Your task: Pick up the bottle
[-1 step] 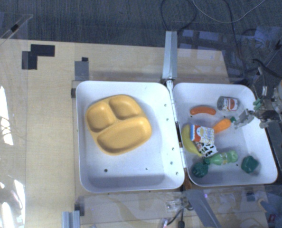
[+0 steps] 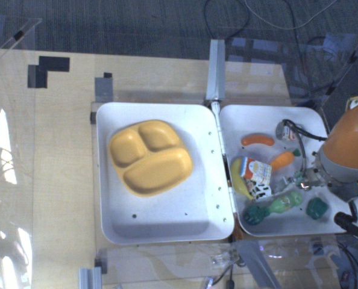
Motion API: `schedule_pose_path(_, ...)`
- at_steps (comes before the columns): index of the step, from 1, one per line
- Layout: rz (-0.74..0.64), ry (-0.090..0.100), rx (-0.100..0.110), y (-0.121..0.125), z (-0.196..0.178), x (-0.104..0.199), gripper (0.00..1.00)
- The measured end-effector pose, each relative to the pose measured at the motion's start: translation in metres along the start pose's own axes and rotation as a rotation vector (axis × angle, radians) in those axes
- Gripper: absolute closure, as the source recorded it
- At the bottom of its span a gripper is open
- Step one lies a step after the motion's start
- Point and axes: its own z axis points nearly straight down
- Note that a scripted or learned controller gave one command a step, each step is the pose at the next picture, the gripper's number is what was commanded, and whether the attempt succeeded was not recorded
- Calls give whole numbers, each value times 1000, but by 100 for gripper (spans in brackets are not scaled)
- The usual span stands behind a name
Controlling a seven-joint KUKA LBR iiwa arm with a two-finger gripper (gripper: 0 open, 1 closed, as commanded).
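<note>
Wooden bench top (image 2: 52,161), pale and bare, carries two shallow white bins side by side. Left bin (image 2: 167,230) holds one large item: a yellow divided tray (image 2: 150,157) with three rounded compartments, lying near the bin's far left corner. Right bin (image 2: 260,116) holds a cluster of small things.

From the right edge the grey arm (image 2: 354,155) reaches in over the right bin, its orange band showing as a broad dome. Below the band sits the gripper (image 2: 304,182), a dark tangle of metal and cable hanging over the bin's right half. At this slant the gripper's state cannot be made out, and nothing can be seen held in it.

Among the bin's contents, going down in size: a yellow banana-like shape (image 2: 239,178) along the left wall, with a white carton (image 2: 255,174) printed in red and blue lying partly over it. A green bottle (image 2: 274,208) lies on its side near the bin's front wall, its darker, knobbly end toward the front left corner and its paler end pointing up and right toward the gripper. What looks like an orange sausage (image 2: 257,140) sits toward the back, a small carrot (image 2: 281,160) is just beside the gripper, and a dark green block (image 2: 316,208) rests at the front right.

The bottle lies just left of and in front of the gripper, close by. Its long axis runs on a shallow diagonal, so a grasp would likely need to close across that line at its middle.
</note>
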Motion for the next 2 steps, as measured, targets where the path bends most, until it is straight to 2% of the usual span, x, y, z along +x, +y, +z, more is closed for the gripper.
schedule_pose_path(1,-2,-2,-7,3,-12,0,100)
schedule_pose_path(2,-2,-2,-7,3,-12,0,0)
